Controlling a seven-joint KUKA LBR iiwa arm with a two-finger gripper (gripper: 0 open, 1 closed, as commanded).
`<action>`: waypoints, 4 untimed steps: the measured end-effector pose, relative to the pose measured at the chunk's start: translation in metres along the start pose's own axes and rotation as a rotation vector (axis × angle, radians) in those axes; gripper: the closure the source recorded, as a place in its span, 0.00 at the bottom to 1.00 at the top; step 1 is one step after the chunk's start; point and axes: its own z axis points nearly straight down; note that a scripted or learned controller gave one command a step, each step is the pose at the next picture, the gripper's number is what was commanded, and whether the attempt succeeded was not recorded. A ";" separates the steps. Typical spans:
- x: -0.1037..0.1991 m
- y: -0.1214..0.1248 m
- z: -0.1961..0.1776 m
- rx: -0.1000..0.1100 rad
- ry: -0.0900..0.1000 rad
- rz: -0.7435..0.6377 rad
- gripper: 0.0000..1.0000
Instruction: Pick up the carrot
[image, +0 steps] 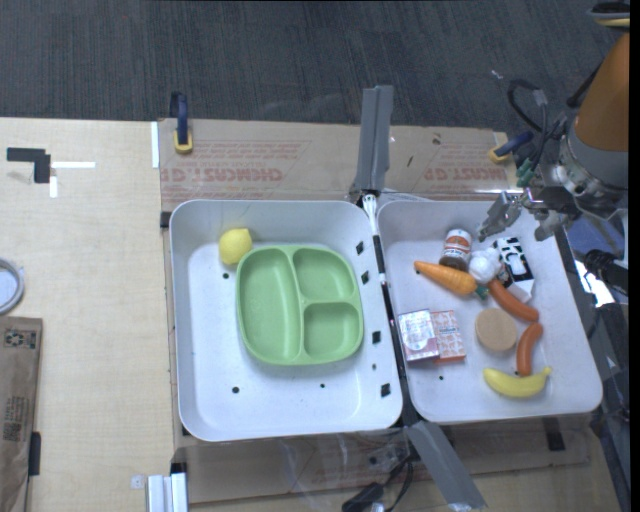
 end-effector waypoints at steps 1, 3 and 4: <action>0.022 0.001 0.103 0.000 0.001 -0.154 0.00; 0.000 0.000 0.161 0.001 0.002 -0.208 1.00; 0.000 0.000 0.161 -0.001 0.001 -0.208 0.00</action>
